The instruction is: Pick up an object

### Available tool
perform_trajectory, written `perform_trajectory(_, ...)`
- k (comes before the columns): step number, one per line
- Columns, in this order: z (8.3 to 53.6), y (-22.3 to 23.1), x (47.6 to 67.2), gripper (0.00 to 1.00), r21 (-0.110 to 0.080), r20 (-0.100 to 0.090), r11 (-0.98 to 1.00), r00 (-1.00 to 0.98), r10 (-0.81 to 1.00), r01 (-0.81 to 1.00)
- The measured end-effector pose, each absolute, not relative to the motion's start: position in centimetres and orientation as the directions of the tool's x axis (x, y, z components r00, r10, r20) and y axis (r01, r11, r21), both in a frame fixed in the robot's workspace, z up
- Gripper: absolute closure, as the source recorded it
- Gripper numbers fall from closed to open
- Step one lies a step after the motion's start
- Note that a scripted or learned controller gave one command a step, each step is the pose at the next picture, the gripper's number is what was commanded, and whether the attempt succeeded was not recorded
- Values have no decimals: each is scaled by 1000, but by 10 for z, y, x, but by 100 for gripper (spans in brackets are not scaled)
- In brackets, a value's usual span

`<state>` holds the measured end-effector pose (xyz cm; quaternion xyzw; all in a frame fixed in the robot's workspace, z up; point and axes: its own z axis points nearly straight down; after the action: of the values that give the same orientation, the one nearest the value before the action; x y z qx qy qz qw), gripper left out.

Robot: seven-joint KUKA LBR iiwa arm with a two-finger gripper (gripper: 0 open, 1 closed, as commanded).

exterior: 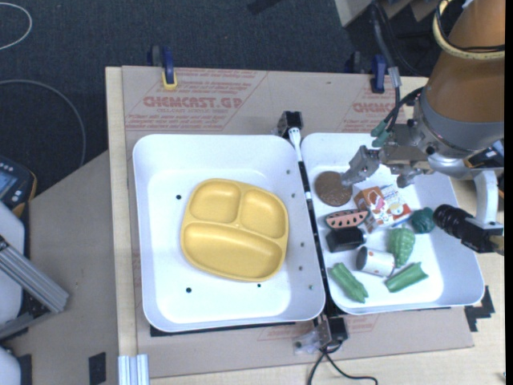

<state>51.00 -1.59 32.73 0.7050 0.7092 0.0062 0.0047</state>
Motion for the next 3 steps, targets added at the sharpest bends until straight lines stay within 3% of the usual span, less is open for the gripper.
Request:
perform_trajectory(1,330,-18,509,100,4,0,2,-2,1000,1000)
perform_trajectory(2,366,10,479,100,5,1,4,-4,1000,1000)
perform_trajectory(3,206,-55,476,100,-18,-2,-9,9,1000,1000)
